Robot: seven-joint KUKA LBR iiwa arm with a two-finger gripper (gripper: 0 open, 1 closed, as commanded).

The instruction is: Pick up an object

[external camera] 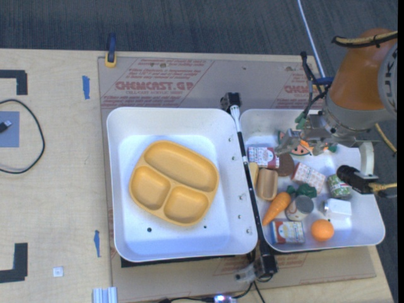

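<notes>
Where the grey arm reaches in from the right, its gripper (302, 141) sits low over the far part of the right bin (372, 235), among the small objects there. Cannot tell whether it is released, clenched or grasping anything.

Objects lie in the right bin:
- red-and-white packet (262, 156) at the far left
- tan block (266, 183) just near of it
- carrot (276, 207) tilted beside the left wall
- orange (322, 230) at the near side
- green can (339, 187) toward the right

Left bin (120, 169) holds a yellow divided tray (173, 182), lying flat, well apart from the gripper.
</notes>
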